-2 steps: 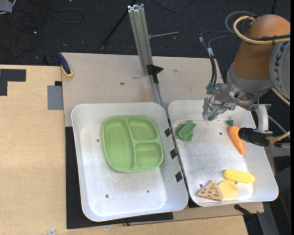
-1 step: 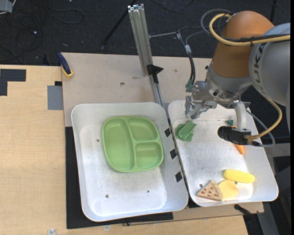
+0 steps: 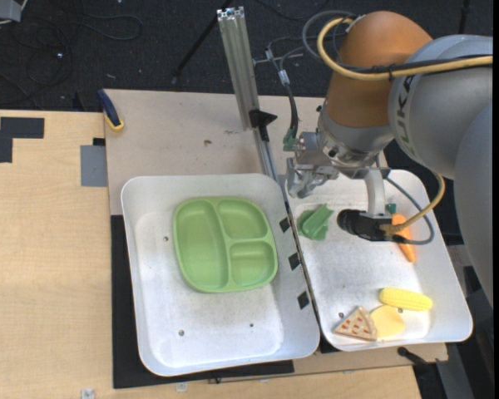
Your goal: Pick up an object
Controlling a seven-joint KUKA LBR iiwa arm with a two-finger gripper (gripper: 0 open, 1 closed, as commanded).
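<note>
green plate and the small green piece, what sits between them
In the camera view, just the two bins' meeting rims, with small black clips, separate the green plate from the green piece.

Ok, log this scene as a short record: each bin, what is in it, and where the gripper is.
left bin: holds a green divided plate
right bin: holds a green piece, orange piece, yellow corn cob, pizza slice, pale yellow piece
gripper: at the right bin's far left corner, close to the green piece
arm: reaches in from the right
task state: no object seen lifted
</note>
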